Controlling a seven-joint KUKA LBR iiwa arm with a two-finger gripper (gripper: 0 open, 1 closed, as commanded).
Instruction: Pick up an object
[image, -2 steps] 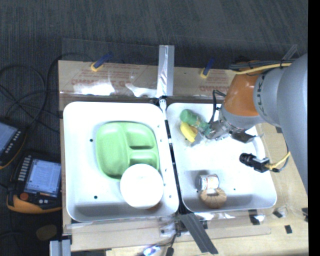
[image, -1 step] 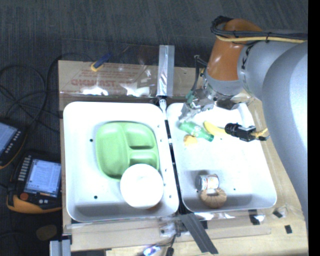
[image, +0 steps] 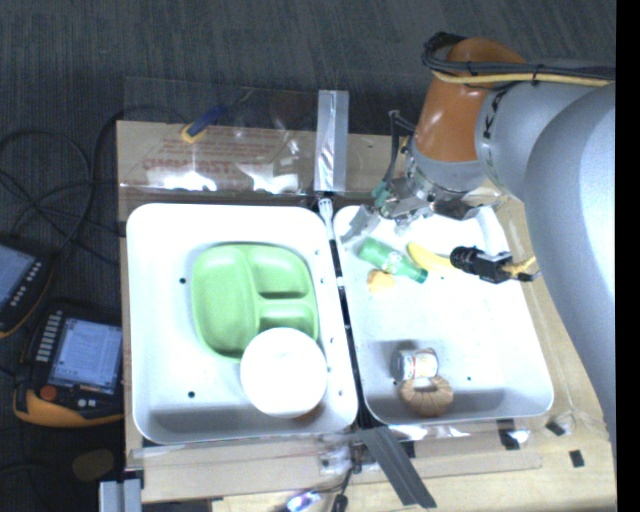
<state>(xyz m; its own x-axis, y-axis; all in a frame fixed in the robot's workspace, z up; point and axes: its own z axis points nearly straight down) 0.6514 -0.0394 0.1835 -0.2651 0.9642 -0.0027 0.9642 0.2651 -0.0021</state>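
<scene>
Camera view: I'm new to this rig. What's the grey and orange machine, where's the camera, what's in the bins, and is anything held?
One fixed camera looks down from above at a slant. The grey machine with the orange band is a robot arm reaching in from the right. Its hand hangs over the far left corner of the right bin, close to a green bottle and a yellow piece. Nearer the front lie a small can and a brown ring. The left bin holds a green divided tray with a white round dish overlapping it. I see nothing held in the hand.
</scene>
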